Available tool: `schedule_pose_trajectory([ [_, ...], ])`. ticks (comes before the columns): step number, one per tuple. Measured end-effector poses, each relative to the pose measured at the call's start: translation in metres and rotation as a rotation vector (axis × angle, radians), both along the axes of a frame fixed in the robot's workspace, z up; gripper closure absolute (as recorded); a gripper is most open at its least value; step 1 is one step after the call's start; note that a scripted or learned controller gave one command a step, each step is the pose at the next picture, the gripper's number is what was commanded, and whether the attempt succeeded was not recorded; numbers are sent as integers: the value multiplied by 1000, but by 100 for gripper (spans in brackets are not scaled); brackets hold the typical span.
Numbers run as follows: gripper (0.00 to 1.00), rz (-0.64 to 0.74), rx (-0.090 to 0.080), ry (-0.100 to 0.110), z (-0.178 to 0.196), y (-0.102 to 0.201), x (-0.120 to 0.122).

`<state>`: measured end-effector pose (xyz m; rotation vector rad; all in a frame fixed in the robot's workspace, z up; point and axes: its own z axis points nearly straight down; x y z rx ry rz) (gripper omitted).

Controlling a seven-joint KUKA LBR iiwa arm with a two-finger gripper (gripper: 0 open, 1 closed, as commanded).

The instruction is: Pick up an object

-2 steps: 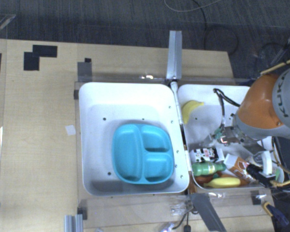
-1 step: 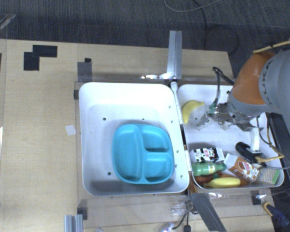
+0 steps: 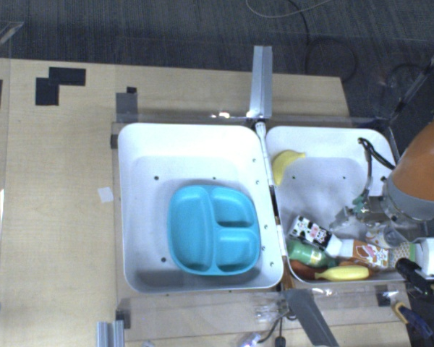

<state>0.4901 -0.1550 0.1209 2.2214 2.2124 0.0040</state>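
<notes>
The objects [image 3: 325, 255] lie heaped in the right bin [image 3: 318, 147]. We see nothing lifted yet. Our gripper [image 3: 365, 219] hovers above; we cannot tell its grip.

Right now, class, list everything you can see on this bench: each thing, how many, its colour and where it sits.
Bins: two, white, side by side on the bench.
Divided plate: one, blue, left bin.
Yellow object: one, right bin, top left corner.
Black-and-white patterned packet: one, right bin, near the divider.
Green bottle: one, white cap, right bin, front.
Banana: one, yellow, right bin, front edge.
Arm: one, grey with orange band, over the right bin.
</notes>
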Motion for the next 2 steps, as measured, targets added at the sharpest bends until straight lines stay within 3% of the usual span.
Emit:
schedule_pose_trajectory([
  [1, 0, 127, -3, -12, -31, 68, 3],
  [2, 0, 127, -3, -12, -31, 68, 3],
])
